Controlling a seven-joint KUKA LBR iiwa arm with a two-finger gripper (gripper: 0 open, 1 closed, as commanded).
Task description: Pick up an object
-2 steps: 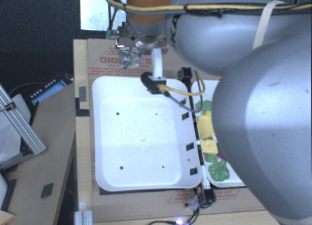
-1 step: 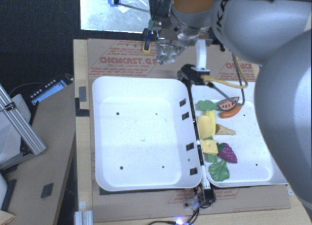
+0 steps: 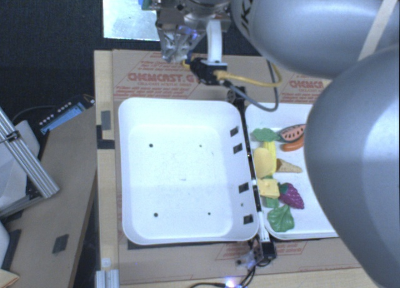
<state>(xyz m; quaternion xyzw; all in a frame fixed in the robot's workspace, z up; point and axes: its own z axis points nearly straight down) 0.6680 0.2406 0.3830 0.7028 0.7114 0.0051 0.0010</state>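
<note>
The gripper (image 3: 175,46) hangs past the far edge of the left bin (image 3: 181,168), and I cannot tell how it is set. The toy food (image 3: 275,174) lies in the right bin (image 3: 312,227), well right and nearer, so I'd expect a long reach that way.

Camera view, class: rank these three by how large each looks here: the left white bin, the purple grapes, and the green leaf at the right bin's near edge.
1. Left white bin, by far the largest.
2 and 3. Green leaf and purple grapes look alike in size; too close to rank.
</note>
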